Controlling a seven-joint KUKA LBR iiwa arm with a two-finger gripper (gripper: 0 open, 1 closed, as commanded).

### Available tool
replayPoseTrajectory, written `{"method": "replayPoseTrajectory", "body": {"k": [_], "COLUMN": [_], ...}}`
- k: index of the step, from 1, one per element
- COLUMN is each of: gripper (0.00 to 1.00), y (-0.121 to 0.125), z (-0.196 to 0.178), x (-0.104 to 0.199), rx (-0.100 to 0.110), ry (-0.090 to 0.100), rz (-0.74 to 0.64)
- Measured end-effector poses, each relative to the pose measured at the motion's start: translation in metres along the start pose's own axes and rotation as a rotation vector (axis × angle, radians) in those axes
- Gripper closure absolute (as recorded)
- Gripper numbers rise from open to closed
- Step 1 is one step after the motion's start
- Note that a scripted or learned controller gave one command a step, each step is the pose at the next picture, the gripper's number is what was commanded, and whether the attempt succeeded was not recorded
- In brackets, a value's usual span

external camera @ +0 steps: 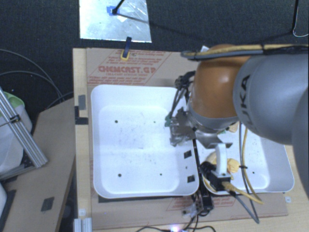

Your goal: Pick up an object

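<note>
My gripper (175, 133) hangs low over the right edge of the left white bin (104, 144), close to the wall between the two bins. The grey arm with its orange band (217, 88) covers most of the right bin (277, 178). A small pale yellow object (233, 166) lies in the right bin, below and to the right of the gripper and apart from it. Whether anything sits between the gripper's tips is hidden by the wrist.
Both bins rest on a cardboard sheet (125, 66) with red print. A shiny metal plate (113, 13) lies beyond the bins at the top. Aluminium framing (19, 134) stands at the far left. Cables trail over the front edge (241, 197).
</note>
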State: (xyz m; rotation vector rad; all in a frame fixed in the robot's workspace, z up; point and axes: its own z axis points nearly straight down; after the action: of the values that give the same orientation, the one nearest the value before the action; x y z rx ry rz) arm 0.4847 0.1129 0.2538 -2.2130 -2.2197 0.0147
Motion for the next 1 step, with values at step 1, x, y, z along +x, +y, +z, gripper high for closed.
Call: {"method": "replayPoseTrajectory", "body": {"k": [1], "gripper": [1.0], "y": [0.0023], "z": [-0.0854], "x": [-0.0212], "rx": [-0.022], "ry": [0.003], "rz": [0.001]}}
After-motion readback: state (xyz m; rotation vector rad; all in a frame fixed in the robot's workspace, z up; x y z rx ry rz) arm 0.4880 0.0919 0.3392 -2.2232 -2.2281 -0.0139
